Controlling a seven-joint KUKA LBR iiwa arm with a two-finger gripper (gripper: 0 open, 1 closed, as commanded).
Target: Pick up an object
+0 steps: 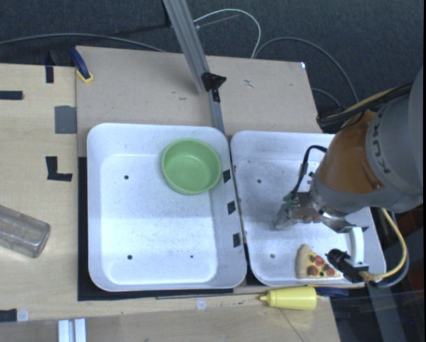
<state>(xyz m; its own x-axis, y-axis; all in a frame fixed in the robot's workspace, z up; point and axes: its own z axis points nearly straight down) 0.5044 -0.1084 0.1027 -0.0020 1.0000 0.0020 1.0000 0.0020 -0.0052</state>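
remote pick, mid-try: my hand (288,216) hangs low over the middle of the right bin (270,155), the arm (370,162) reaching in from the right. from this slant i cannot tell whether the hand is open or closed, and i see no object gripped.

the likeliest thing to pick is the pizza slice (310,261). it lies flat near the bin's near right corner, close to the hand but apart from it. the floor under the hand looks bare, so i judge the slice to be the target.

the bowl (191,166) sits upright at the far right of the left bin (149,241), near the wall the bins share and well apart from the hand.

room is tight around the slice, with bin walls on two sides. i'd expect the approach to come from the open centre. a bottle (293,299) lies on the counter (142,84) just outside the right bin's near rim, clear of the work.
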